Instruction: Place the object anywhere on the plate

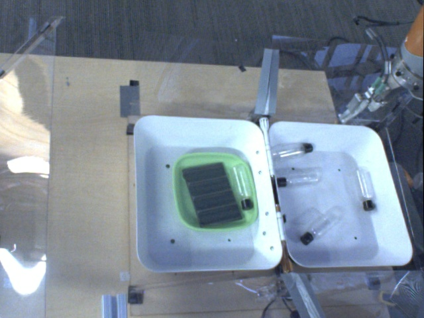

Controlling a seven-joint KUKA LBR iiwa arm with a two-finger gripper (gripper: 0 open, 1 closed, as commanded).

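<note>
A green plate point(215, 189) lies in the left bin point(152, 204) and carries a dark ridged block point(211, 194). A clear tube with a black cap point(242, 185) rests on the plate's right side, next to the block. Several more clear, black-capped tubes lie in the right bin point(391, 237): one at the top left point(291, 151), one just below it point(299, 176), one on the right point(364, 188) and one near the front point(319, 225). My gripper point(361, 106) hangs beyond the right bin's far right corner, above the bench and apart from all the tubes.
A grey metal post point(267, 83) stands behind the seam between the bins. Cables and frame parts point(344, 52) crowd the far right behind the bench. The arm's orange band point(414, 42) sits at the top right edge. Bare wooden bench point(73, 177) stretches to the left.
</note>
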